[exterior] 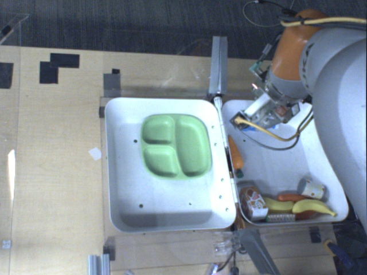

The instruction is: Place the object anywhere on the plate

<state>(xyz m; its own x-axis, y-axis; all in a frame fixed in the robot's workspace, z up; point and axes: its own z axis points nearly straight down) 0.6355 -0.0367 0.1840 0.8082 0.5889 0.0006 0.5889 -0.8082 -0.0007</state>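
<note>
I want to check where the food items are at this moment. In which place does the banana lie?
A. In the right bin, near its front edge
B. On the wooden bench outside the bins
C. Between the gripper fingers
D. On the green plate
A: the banana lies at the front edge of the right bin, beside other toy foods, away from the green plate.

This is looking like a robotics lab rather than a home or kitchen. A pale wooden surface (51, 153) is carrying two shallow white plastic bins (123, 211) fixed side by side with grey metal brackets (217, 67). A big grey robot arm with an orange band (321, 62) is reaching in from the right, trailing a yellow cable (269, 132). Black square markers (57, 67) are sitting on the wood, and dark grey carpet (143, 10) is lying beyond. Toy-like plastic food (304, 206) is lying in the right bin.
</note>
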